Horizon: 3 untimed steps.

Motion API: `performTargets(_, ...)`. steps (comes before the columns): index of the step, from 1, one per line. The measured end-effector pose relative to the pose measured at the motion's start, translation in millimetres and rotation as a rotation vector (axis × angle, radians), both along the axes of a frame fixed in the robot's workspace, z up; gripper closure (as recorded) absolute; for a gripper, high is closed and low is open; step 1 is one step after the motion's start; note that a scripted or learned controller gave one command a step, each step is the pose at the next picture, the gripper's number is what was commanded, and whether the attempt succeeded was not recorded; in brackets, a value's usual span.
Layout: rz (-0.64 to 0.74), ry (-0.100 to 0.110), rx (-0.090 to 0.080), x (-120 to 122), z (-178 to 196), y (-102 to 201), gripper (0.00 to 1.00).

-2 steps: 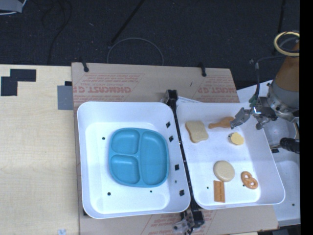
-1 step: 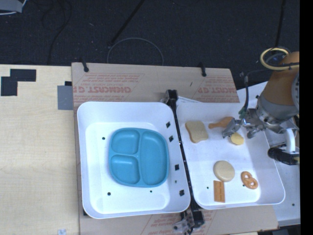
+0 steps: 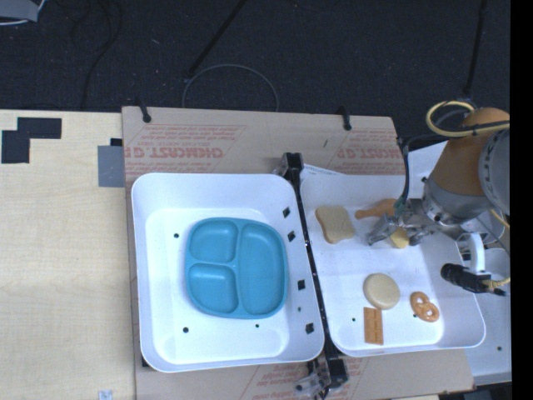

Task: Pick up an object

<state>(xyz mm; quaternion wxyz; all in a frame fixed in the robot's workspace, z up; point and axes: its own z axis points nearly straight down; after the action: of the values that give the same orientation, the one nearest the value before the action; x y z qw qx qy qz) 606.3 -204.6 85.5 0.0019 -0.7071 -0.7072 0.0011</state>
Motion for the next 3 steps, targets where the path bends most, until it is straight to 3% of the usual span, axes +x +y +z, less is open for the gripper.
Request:
performTargets(1, -0.001, -0.001, 0.0, 0.3, 12.2, -0.7, 1.0)
performTargets(3, 0.001, -0.008, -0.002, -5.6, 123.4, -4.0, 1.0)
